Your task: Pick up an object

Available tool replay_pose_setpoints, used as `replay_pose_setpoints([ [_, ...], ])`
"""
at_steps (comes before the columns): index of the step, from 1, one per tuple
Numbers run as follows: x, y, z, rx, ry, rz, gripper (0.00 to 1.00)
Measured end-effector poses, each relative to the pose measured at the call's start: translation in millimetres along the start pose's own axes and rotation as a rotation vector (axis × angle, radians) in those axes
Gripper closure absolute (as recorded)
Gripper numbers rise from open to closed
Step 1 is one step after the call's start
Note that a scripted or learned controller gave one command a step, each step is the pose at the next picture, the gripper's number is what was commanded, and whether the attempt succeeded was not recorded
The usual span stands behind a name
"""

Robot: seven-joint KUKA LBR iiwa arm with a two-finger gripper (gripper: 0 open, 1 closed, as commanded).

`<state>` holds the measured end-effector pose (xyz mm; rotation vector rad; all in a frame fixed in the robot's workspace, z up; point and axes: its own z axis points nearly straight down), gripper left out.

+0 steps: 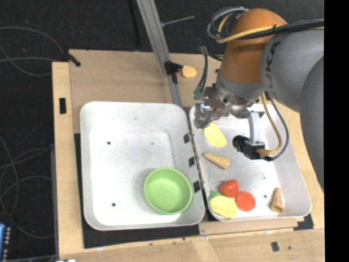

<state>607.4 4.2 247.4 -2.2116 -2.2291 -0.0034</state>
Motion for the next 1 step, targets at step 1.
replay_pose_setpoints([
  [1, 56.1, -17.6, -6.3, 0.001, 0.0, -0.001, 1.0],
])
